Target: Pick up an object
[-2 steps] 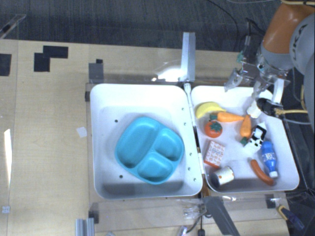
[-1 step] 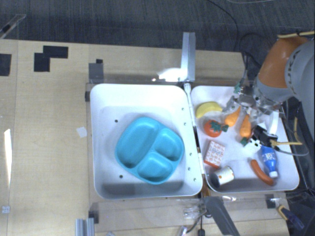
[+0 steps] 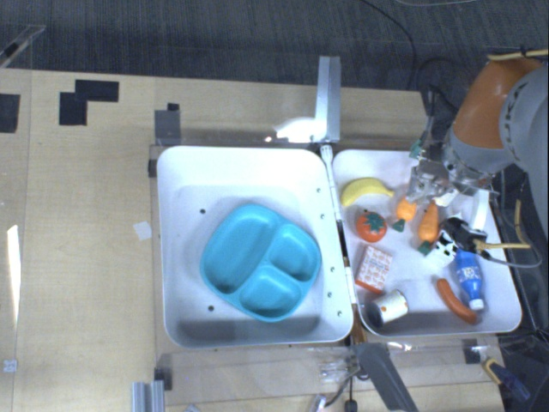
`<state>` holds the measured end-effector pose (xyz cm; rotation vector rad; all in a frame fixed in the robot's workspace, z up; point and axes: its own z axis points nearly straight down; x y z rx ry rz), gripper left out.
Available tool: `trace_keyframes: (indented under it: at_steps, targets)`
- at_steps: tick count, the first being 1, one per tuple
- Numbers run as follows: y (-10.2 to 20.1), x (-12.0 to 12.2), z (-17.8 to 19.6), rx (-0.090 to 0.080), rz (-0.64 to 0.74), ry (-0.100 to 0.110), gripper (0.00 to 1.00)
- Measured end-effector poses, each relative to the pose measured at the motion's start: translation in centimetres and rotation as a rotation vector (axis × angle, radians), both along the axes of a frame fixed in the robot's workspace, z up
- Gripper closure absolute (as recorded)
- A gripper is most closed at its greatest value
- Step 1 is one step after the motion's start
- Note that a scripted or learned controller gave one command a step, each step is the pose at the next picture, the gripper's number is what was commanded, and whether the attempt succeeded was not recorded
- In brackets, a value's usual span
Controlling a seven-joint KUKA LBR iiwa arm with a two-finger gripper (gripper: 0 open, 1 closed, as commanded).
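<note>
The tool (image 3: 426, 192) hangs low over the far end of the right bin (image 3: 508, 318), just above two small orange carrots (image 3: 428, 221); whether it is apart or together I cannot tell. A banana (image 3: 366, 190), tomato (image 3: 371, 224), red carton (image 3: 374, 267), can (image 3: 391, 306), sausage (image 3: 455, 301) and blue bottle (image 3: 469, 282) crowd that bin. The left bin (image 3: 184, 178) holds a smooth blue divided plate (image 3: 260, 260) with bare floor around it.

Blue divided plate (image 3: 262, 261) in left white bin (image 3: 184, 316), grey carpet (image 3: 171, 15) behind wooden bench (image 3: 69, 230)
</note>
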<state>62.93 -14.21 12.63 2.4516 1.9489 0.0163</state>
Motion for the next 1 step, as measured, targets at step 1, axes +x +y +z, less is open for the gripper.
trace_keyframes:
  at_steps: [1]
  targets:
    - [7.19,1.33,14.53,0.0,0.059,0.007,1.0]
